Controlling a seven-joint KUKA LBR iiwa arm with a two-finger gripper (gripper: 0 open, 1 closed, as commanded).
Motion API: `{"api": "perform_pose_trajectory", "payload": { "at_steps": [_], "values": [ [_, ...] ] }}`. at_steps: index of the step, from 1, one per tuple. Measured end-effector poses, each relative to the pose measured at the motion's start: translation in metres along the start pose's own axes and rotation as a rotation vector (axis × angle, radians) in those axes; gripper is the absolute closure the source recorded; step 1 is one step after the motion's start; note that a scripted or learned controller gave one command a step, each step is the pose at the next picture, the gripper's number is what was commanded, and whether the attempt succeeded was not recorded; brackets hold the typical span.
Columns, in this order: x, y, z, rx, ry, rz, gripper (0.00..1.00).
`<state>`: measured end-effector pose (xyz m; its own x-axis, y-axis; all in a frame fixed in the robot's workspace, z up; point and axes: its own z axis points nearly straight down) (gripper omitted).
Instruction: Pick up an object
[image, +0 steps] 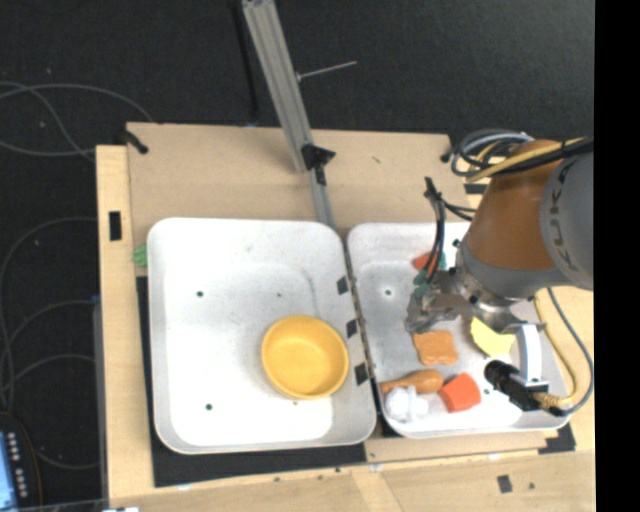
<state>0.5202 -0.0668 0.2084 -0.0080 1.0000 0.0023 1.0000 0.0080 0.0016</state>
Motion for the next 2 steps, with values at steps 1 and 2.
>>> {"api": "perform_pose_trajectory", "payload": {
  "at_steps": [1, 2],
  "values": [
    [0.062, 0.002, -0.011, -0.002, 0.0, -0.002, 1.0],
    [0.122, 0.01, -0.01, 0.001, 0.0, -0.001, 1.0]
  ]
}}
